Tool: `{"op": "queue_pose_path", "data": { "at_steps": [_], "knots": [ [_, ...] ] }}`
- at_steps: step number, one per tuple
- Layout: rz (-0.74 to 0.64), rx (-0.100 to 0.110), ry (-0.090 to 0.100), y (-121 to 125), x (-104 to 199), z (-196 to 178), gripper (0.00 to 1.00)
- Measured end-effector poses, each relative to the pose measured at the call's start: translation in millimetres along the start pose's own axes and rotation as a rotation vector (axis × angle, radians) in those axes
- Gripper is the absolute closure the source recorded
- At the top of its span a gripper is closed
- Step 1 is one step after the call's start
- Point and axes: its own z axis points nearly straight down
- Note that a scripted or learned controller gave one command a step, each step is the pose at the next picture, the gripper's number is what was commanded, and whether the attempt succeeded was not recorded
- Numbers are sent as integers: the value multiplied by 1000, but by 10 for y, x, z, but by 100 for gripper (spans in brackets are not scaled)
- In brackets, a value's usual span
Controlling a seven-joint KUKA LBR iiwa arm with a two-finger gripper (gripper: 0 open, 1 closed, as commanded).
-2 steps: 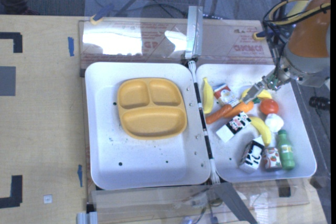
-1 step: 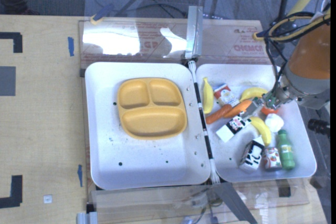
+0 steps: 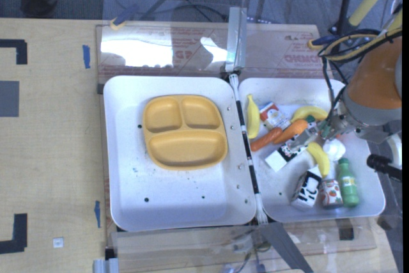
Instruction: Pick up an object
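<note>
The right bin (image 3: 374, 204) holds a jumble of toy food. A yellow banana (image 3: 253, 117) lies by its left wall, with an orange carrot (image 3: 281, 135) slanting beside it. A second banana (image 3: 308, 113) lies further back and a third banana (image 3: 319, 158) sits near the middle. A green bottle (image 3: 347, 182), a black-and-white carton (image 3: 307, 188) and a small red can (image 3: 330, 194) stand at the front. My gripper (image 3: 324, 129) is low over the bin's centre, at the carrot's right end and next to a white round item (image 3: 334, 149). Nothing visibly hangs from it.
The left bin (image 3: 128, 188) carries a yellow divided plate (image 3: 185, 131). A red-and-white packet (image 3: 273, 116) and a white block (image 3: 276, 160) also lie in the right bin. A ridge (image 3: 246, 150) separates the bins. Cables and tripod legs crowd the back right.
</note>
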Motion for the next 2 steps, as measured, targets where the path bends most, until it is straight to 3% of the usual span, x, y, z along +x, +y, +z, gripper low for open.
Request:
{"op": "queue_pose_path", "data": {
  "at_steps": [1, 2],
  "knots": [
    [-20, -15, 1, -111, -207, 64, 0],
    [170, -4, -6, 309, -588, 87, 0]
  ]
}}
